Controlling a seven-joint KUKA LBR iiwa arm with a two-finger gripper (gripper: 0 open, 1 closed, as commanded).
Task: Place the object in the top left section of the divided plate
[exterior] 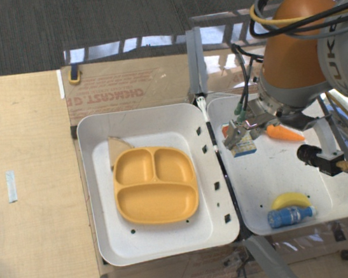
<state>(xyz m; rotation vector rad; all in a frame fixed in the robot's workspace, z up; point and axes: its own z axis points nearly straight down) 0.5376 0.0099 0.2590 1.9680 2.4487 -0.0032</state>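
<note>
My two-finger pincer (238,137) hangs at the right white bin's (338,208) upper left corner, its state untellable; the yellow divided plastic plate (155,186) fills the left bin; I judge the orange carrot (284,133) nearest, so I should centre squarely across it.

The left bin (99,197) has bare floor around the yellow divided plate (155,185), whose sections lie open from above. In the right bin (252,214), the carrot (284,133) near the far edge and the banana (290,200) and blue bottle (290,216) at the near edge leave the middle free.
</note>
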